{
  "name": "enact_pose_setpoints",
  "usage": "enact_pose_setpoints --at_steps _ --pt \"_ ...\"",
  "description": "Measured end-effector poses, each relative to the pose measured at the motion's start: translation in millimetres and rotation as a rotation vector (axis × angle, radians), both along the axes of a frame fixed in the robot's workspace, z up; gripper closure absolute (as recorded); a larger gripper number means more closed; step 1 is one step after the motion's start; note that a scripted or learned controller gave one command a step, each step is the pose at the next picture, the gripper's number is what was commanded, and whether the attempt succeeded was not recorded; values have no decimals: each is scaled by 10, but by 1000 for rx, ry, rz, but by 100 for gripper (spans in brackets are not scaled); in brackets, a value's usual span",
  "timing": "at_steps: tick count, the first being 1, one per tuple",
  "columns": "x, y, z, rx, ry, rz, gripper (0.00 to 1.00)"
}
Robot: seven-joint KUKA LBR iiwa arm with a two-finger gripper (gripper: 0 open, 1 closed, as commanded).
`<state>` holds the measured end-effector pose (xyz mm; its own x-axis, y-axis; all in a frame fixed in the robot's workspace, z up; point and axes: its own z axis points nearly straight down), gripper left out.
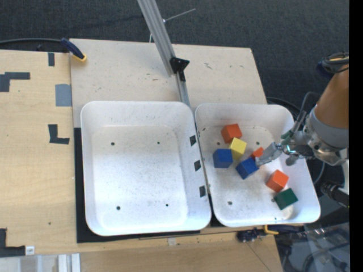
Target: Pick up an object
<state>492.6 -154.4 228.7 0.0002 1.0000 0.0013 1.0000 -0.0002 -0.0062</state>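
The right bin [295, 214] holds several small blocks. An orange cube [231, 132] lies farthest back, with a yellow cube [238, 146] and a blue cube [223, 158] just in front of it. A second blue cube [247, 168] sits mid-bin. Another orange cube [277, 180] and a green cube [286, 198] lie toward the front right. My gripper [264, 156] reaches in from the right, low over the bin, right beside the second blue cube. A small orange piece [258, 151] shows at its tip; whether it is gripped is unclear.
The left bin [91, 169] stands beside the right one, their rims touching. A slanted metal bar [161, 33] crosses the back of the bench. Cables and a blue clamp [252, 235] lie along the bench's front right.
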Motion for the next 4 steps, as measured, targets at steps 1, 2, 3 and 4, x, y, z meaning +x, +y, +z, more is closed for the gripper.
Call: enact_pose_setpoints --at_steps 1,2,3,4 --pt "10 1 23 -1 -5 2 0" --pt "-72 -35 -452 0 1 -1 0" --pt "-83 -118 -1028 -2 -4 -1 0" --pt "-30 -125 -1110 -7 -22 2 0"
